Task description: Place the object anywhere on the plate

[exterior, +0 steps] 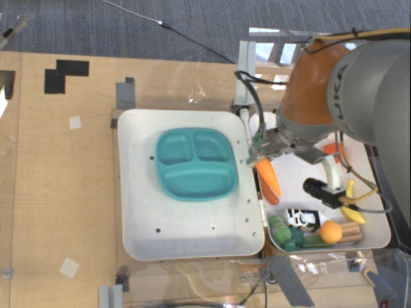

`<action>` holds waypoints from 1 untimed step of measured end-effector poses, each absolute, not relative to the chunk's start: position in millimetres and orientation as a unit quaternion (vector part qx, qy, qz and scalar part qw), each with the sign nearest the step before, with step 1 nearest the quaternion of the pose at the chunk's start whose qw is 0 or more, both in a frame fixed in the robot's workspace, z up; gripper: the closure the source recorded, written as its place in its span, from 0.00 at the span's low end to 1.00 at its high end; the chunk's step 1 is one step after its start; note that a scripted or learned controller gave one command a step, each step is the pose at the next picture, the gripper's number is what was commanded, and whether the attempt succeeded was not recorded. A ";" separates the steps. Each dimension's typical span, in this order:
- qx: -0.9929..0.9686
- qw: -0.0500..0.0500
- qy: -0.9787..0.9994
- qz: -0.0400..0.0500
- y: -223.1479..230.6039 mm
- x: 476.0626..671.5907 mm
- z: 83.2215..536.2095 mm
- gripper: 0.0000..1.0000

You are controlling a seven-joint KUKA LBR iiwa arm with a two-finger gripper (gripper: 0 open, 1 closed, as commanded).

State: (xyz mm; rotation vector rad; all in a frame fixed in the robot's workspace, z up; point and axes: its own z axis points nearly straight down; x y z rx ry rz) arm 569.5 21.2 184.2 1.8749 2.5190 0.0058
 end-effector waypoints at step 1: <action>0.590 0.001 0.807 0.002 85.2 591.7 185.0 1.00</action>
